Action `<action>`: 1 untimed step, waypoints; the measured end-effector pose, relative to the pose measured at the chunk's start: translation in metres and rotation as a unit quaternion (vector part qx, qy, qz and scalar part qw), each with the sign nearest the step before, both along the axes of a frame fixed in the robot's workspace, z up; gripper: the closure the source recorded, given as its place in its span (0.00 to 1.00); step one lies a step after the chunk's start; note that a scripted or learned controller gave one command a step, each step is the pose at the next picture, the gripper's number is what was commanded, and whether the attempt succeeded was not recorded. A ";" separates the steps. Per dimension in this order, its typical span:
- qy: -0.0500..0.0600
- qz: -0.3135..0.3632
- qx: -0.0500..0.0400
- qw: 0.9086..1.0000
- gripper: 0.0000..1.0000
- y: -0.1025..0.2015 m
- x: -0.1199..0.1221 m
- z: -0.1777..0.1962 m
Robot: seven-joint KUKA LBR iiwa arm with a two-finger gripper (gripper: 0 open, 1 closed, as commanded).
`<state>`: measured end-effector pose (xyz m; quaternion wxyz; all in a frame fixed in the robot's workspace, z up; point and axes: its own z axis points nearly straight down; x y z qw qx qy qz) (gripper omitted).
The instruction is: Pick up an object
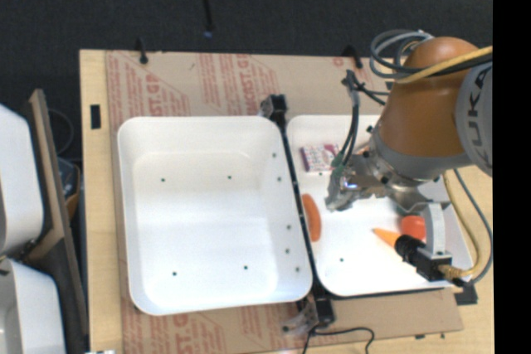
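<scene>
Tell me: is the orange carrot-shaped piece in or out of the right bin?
In. The carrot-shaped piece lies flat on the right bin's floor against its left wall, just left of the gripper.

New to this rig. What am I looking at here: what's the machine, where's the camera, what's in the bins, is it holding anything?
One camera, fixed above the bench, looks down at a slant. The big grey and orange shape at right is a robot arm reaching in; its two-finger gripper hangs over the right bin. Two shallow white bins sit side by side on a cardboard sheet. The left bin is beside it. In the right bin lie an orange oval object near the dividing wall, a small purple-printed packet, and an orange cone-like piece. I see nothing between the fingers; whether they are open or shut is unclear.
</scene>
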<state>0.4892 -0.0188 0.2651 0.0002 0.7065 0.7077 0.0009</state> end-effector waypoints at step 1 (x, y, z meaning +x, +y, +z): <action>0.002 0.000 -0.001 1.000 1.00 0.033 0.060 -0.041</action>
